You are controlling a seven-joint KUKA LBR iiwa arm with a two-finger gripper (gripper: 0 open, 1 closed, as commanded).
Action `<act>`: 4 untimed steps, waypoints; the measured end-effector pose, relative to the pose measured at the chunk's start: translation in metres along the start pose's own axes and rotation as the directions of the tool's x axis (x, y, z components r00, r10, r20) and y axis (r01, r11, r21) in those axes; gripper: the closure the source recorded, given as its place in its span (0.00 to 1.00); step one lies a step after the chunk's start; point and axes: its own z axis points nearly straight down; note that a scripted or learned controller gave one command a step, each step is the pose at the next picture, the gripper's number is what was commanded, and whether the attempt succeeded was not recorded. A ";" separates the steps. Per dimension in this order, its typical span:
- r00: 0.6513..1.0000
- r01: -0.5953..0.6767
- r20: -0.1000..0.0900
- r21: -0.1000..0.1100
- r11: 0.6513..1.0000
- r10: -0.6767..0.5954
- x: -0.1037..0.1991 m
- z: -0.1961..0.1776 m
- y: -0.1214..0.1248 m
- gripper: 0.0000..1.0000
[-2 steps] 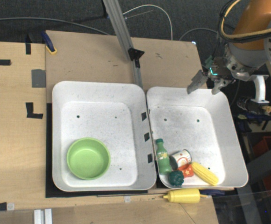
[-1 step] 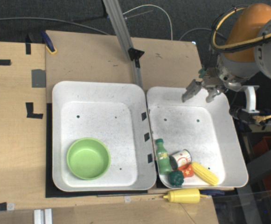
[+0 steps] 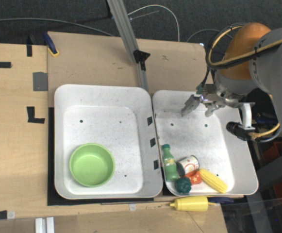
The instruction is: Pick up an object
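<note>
- Green bowl [image 3: 91, 164] sits alone at seven o'clock in the left bin [image 3: 63, 101]; it is a wide, awkward target for a pinch
- Green bottle [image 3: 169, 163], small can [image 3: 190, 163] and corn cob [image 3: 213, 180] crowd together at six o'clock in the right bin [image 3: 238, 144]; a descent there could nudge neighbours or close on two things
- Gripper [image 3: 199, 107] hangs spread and empty at twelve o'clock of that bin, well apart from the pile

Green bowl [image 3: 91, 164], yellow corn [image 3: 213, 180] (both bins [image 3: 102, 93] white, speckled).
</note>
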 end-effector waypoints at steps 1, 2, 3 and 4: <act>1.000 0.000 0.000 -0.002 1.000 0.000 0.006 0.046 -0.002 0.00; 1.000 0.001 0.000 -0.006 1.000 -0.001 0.007 0.033 -0.001 1.00; 1.000 0.000 0.002 -0.011 1.000 0.000 -0.002 -0.020 0.004 1.00; 1.000 0.000 0.001 -0.012 1.000 0.000 -0.002 -0.065 0.005 1.00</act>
